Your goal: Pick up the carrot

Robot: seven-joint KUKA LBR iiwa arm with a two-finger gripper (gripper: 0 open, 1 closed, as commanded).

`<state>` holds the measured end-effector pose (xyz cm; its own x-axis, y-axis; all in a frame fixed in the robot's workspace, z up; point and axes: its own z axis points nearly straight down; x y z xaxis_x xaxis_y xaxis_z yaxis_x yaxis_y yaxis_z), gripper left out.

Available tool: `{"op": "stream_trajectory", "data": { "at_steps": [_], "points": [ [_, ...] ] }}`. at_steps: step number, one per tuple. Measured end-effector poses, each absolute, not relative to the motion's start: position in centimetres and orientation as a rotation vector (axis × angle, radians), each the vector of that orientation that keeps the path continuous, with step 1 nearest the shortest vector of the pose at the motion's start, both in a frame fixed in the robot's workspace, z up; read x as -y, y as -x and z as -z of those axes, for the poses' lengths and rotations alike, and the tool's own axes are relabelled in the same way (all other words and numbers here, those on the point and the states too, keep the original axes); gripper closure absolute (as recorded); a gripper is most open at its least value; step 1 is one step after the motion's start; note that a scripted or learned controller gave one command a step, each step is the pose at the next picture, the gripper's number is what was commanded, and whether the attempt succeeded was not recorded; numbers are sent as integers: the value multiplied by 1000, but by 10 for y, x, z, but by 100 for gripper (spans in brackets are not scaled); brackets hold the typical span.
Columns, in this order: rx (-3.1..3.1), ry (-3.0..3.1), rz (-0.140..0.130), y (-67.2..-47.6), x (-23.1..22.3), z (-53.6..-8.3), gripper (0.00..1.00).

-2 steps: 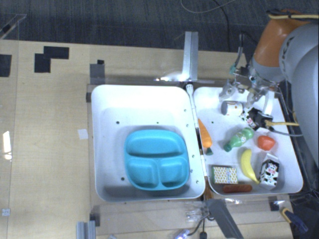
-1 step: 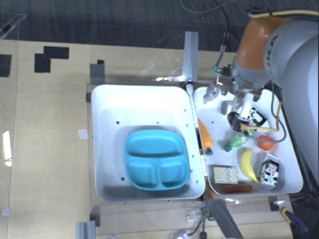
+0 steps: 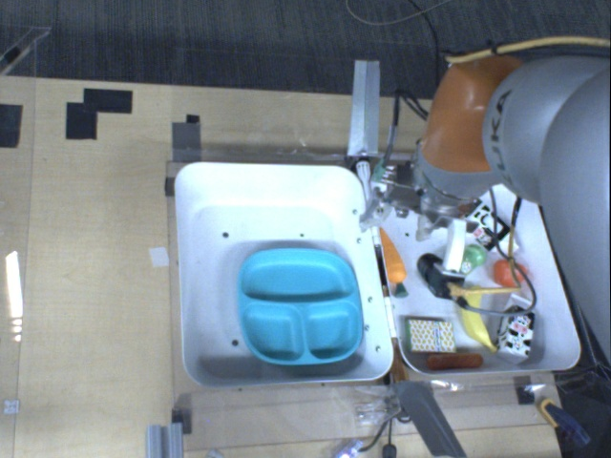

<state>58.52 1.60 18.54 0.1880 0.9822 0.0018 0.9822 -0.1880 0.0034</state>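
The grey arm (image 3: 544,132) with its orange band fills the upper right and reaches down over the right bin (image 3: 563,342), while the left bin (image 3: 205,198) beside it carries a blue divided plate (image 3: 301,303). The gripper (image 3: 387,198) sits low at the right bin's upper left corner, close to the wall between the two bins; its metal parts blur together there, so I cannot tell how wide the jaws stand, and nothing can be seen held in them. The carrot (image 3: 392,259) lies just below the gripper, along the right bin's left wall, its length running roughly up and down the view. It looks like a small toy piece, so I judge it light, stiff and rather smooth, apt to roll or slip; closing across its thicker middle seems the safest hold, though the wall beside it leaves little room for one finger. The arm covers the bin's upper right, and the small things clustered there, a yellow banana (image 3: 474,321), a patterned box (image 3: 431,334) and a brown bar (image 3: 454,360), are partly hard to make out.
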Motion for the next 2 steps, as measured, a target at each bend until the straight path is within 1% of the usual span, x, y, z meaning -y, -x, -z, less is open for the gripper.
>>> {"op": "stream_trajectory", "data": {
  "at_steps": [1, 2],
  "points": [
    [-1987, -2431, -5, -523, -13, -185, 0],
    [-1987, -2430, -11, -525, -13, -196, 100]
  ]
}}
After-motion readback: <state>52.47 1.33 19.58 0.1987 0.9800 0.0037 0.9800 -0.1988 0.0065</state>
